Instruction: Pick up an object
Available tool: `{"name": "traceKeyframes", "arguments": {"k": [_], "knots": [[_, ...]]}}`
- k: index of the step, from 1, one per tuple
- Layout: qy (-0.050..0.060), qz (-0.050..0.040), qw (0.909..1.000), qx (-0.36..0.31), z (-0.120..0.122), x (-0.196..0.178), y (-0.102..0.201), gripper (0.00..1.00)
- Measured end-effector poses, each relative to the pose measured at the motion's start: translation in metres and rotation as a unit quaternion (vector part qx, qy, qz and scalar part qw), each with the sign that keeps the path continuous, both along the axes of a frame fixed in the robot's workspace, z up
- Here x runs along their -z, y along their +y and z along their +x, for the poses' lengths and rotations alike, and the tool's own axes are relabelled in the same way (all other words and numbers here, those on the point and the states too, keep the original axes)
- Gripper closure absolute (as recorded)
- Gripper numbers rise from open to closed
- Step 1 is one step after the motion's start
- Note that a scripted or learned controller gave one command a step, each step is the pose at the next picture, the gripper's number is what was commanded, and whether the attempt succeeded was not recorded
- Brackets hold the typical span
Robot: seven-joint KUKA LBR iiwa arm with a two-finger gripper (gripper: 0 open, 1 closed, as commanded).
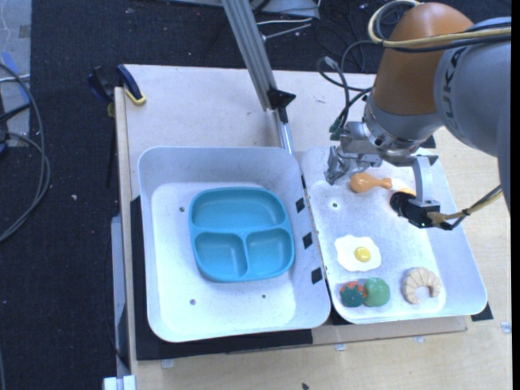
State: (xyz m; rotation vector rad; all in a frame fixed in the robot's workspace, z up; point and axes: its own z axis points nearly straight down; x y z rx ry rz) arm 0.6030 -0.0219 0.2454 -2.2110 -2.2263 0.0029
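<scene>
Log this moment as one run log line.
gripper: over right white bin, far end | nearest: orange toy drumstick | held: nothing seen | blue divided tray: left bin

Grey arm (455, 80) from the right, end effector (345, 167) pointing down

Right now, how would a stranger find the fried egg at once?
Look at the right bin, the one without the blue tray. In its middle lies the fried egg: flat, white, with a yellow yolk, unlike the beige croissant below.
</scene>
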Motion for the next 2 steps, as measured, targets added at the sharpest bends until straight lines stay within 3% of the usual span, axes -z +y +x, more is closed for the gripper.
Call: {"name": "traceKeyframes", "arguments": {"k": [2], "knots": [[0.0,-0.0004,1.0,0.0,-0.044,0.0,0.083,1.0]]}}
